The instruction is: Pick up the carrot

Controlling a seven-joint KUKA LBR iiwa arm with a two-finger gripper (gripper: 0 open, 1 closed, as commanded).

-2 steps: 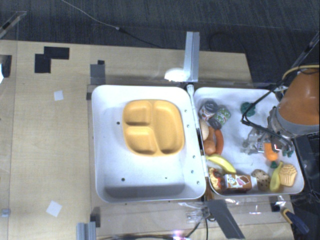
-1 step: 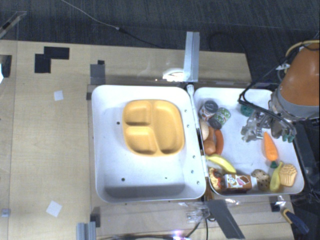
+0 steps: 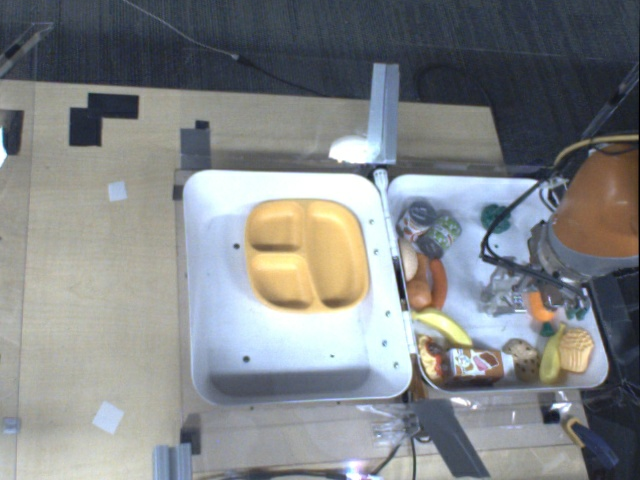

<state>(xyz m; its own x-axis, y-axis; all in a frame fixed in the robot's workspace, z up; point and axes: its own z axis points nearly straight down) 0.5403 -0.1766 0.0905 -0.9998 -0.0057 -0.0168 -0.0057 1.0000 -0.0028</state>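
Observation:
The carrot (image 3: 543,306) shows as a small bright orange piece in the right bin (image 3: 470,200), near its right wall, partly hidden by the arm. My gripper (image 3: 512,295) hangs low in that bin, just left of the carrot and touching or nearly touching it. I cannot tell whether the carrot is gripped. The arm's orange band (image 3: 598,208) sits above it at the right edge.
The right bin also holds a reddish sausage-like item (image 3: 428,283), a banana (image 3: 442,326), a brown packet (image 3: 470,364), a yellow corn-like piece (image 3: 549,358), a waffle-like toy (image 3: 576,348) and dark round items (image 3: 430,226). A yellow divided plate (image 3: 305,253) lies in the left bin (image 3: 215,298).

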